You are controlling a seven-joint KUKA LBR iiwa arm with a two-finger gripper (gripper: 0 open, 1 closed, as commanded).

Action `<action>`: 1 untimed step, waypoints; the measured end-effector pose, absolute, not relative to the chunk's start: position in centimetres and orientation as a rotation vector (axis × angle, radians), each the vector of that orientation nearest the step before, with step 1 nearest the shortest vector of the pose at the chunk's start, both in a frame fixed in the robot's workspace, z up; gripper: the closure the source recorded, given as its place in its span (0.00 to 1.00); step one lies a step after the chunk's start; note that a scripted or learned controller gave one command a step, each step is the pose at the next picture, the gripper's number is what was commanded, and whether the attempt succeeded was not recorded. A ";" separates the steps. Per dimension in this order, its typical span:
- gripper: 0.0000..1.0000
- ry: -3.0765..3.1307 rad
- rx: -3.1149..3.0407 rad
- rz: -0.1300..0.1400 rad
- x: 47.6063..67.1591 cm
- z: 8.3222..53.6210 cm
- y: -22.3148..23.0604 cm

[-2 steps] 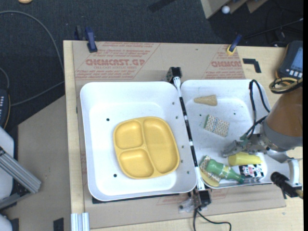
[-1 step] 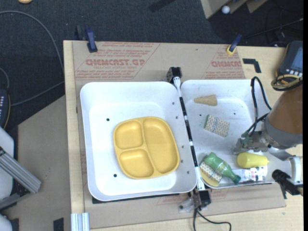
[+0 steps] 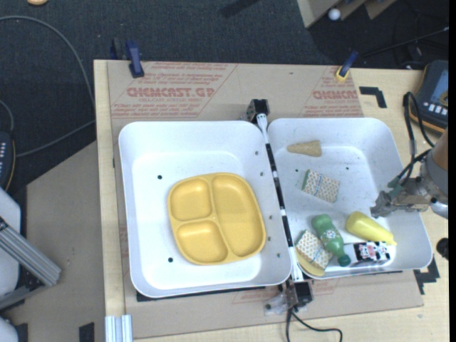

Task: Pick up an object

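The right bin [image 3: 356,130] holds several small things. A tan wedge [image 3: 305,148] lies at its back, and a patterned packet [image 3: 320,184] sits in the middle. At the front are a green bottle [image 3: 329,236], a yellow banana-like piece [image 3: 368,227], a black-and-white carton [image 3: 372,252] and a checkered pouch on a yellow disc [image 3: 310,251]. My gripper [image 3: 383,204] reaches in over the bin's right side. It hangs just above and right of the yellow piece, with nothing visibly held.
The left bin [image 3: 142,148] carries a yellow divided plate [image 3: 216,217]. A black hinge strip [image 3: 274,184] runs between the two bins. Blue clamps [image 3: 133,58] grip the cardboard-covered bench at the back. Cables hang near the arm at the right.
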State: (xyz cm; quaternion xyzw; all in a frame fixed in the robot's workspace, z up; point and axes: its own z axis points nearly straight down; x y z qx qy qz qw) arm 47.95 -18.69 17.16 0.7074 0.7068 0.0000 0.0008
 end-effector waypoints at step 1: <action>0.00 2.220 2.222 0.000 47.9 17.1 -18.7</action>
